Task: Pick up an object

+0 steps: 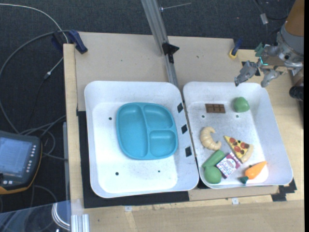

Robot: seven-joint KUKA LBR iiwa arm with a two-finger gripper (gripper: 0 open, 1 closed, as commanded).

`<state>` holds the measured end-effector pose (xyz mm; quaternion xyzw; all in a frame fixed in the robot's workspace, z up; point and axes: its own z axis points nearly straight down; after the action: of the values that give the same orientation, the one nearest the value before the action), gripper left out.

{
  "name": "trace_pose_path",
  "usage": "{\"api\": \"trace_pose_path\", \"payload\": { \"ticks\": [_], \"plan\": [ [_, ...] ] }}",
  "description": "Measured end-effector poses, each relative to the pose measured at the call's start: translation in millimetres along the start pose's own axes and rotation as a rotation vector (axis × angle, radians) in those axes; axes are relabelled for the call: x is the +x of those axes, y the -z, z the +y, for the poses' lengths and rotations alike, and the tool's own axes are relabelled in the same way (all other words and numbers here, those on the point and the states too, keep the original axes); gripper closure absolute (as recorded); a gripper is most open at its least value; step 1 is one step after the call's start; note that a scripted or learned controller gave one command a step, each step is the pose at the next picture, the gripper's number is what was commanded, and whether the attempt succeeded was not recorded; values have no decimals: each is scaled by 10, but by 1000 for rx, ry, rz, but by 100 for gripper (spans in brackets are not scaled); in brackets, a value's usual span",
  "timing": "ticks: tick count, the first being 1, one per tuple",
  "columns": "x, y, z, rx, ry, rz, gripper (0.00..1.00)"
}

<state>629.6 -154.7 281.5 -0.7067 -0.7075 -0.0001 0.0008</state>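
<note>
1. The tool (pixel 252 79) is at the far right of the camera view, above the far rim of the right shallow white plastic bin (pixel 275 129), with its two dark fingers (pixel 244 74) spread wide apart and nothing between them.
2. The grey arm with the orange band (pixel 295 18) goes up and to the right from the tool.
3. The closest thing to the tool is a round green toy ball (pixel 241 104), which lies just below it inside the right bin, apart from the fingers.
4. A little left of that ball, and lower left of the tool, lies a flat brown chocolate bar (pixel 215 108).
5. Further below the tool, near the middle of the bin, is a beige toy croissant (pixel 209 137), and beside it a toy pizza slice (pixel 240 149).
6. Well below the tool, at the near side of the bin, lie a green toy cucumber (pixel 212 159), a green round toy (pixel 213 175), a small pink and white packet (pixel 228 166) and an orange toy carrot (pixel 255 170), all close together.
7. Well to the left of the tool, the left white bin (pixel 96 129) holds a blue plastic tray with three compartments (pixel 146 130).
8. Both bins rest on the light wooden worktop (pixel 125 57).
</note>
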Motion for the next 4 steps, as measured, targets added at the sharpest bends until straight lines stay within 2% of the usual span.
{"api": "trace_pose_path", "payload": {
  "ticks": [1,4],
  "plan": [
    [1,0,0,0,0,0,0],
    [11,-1417,-11,5,-1,0,0]
  ]
}}
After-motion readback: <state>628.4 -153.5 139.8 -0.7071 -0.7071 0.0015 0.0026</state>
